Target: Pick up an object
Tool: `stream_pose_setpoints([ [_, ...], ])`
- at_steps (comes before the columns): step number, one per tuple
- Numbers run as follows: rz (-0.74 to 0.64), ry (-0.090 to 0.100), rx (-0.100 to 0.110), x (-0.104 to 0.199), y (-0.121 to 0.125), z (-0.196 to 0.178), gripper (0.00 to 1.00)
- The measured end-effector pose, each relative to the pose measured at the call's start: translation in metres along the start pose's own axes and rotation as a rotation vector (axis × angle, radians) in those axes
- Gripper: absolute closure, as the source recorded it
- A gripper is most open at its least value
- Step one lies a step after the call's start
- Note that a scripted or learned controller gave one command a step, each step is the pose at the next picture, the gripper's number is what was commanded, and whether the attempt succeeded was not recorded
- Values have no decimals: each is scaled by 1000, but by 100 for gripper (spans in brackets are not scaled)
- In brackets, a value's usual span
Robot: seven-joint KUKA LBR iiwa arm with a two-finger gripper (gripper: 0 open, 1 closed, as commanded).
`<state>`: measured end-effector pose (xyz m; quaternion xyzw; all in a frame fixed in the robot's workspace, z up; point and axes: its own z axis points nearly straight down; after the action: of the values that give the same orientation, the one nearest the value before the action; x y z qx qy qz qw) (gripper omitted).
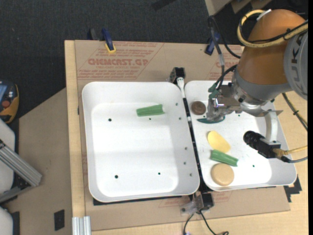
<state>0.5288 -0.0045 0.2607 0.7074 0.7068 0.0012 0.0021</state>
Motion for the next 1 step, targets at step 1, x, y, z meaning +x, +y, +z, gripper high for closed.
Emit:
stream_pose_setpoints([
  [1, -7, 4, -8, 41, 1, -94, 100],
])
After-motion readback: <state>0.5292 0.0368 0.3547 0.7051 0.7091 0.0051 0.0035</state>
